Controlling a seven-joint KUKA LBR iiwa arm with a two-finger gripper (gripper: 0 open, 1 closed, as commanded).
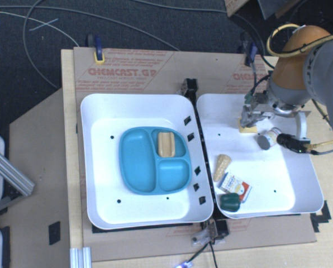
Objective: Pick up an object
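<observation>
At right bin (300,194) back edge: gripper (249,120) over yellow block (247,129).
Positioned for pickup; finger state indeterminate.

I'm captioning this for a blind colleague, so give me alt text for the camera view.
A grey robot arm reaches from the right, its gripper low over a yellow block in the right bin. That bin also holds a cone, packet and green cup; the left bin holds a blue tray.
</observation>
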